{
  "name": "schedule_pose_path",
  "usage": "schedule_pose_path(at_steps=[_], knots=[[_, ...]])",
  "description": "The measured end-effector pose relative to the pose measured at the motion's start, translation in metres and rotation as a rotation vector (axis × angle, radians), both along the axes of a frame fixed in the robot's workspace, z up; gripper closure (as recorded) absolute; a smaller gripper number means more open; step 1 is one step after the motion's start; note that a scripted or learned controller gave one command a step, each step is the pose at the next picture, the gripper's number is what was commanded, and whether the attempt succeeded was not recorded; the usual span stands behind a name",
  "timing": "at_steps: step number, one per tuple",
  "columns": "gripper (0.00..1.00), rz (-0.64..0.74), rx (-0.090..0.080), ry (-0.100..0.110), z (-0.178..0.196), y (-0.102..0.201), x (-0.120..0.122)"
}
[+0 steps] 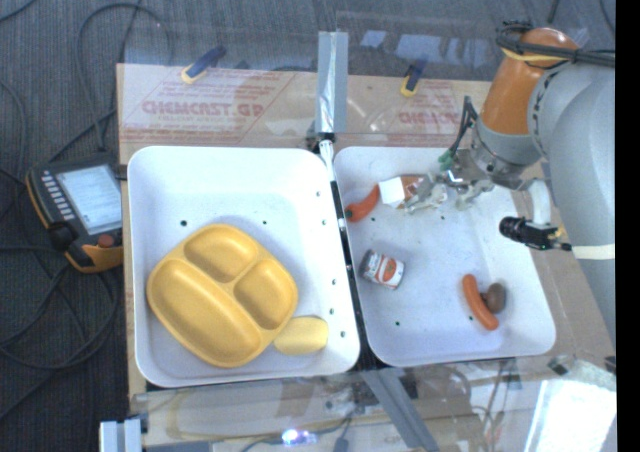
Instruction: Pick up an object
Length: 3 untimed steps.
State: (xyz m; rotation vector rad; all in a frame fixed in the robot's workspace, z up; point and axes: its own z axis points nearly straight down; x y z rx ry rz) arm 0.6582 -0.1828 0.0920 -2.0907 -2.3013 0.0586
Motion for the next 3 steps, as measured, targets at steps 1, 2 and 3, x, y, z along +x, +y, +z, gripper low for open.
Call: schedule_pose_path(at_steps=[1, 2, 3], knots=[[1.00, 0.003, 0.004, 0.011, 0.010, 0.002, -0.001], [0.00, 0.003, 0.004, 0.005, 0.009, 0.003, 0.000], [0.00, 0.049, 0.005, -0.058, -0.002, 0.006, -0.090]])
